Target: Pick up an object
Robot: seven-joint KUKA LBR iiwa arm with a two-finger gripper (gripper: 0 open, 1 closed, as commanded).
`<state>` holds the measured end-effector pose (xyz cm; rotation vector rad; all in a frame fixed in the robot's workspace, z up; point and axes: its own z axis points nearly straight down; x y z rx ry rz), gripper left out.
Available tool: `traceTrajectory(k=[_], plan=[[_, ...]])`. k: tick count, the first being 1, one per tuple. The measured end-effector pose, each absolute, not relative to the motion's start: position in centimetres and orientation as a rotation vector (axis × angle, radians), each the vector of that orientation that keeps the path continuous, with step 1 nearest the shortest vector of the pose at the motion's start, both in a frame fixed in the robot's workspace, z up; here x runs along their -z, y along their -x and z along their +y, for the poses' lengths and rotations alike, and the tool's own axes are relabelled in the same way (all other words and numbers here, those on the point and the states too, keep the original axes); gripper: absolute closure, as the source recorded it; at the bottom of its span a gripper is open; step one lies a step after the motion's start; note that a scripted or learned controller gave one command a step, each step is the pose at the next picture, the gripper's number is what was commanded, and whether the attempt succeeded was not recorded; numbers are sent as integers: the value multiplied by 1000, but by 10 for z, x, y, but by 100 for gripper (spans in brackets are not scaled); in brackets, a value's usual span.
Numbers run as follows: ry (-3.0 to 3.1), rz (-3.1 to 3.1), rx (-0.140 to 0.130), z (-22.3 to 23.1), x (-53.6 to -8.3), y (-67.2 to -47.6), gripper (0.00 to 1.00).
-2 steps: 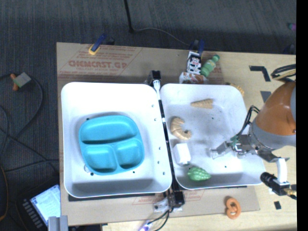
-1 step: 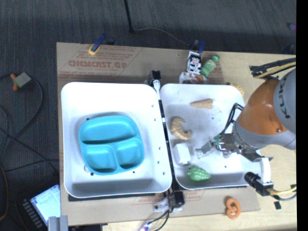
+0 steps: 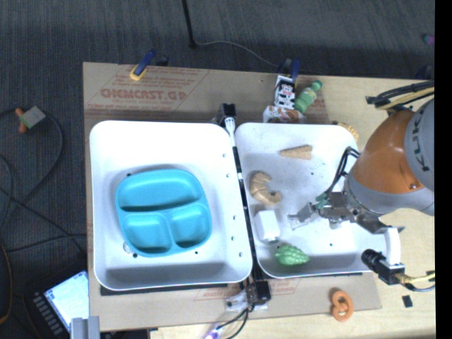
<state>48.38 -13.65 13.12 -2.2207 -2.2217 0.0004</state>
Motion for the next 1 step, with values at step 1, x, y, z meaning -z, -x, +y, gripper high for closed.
traceTrajectory(k=[1], plan=[[2221, -2221, 0, -144, -140, -484, 0]])
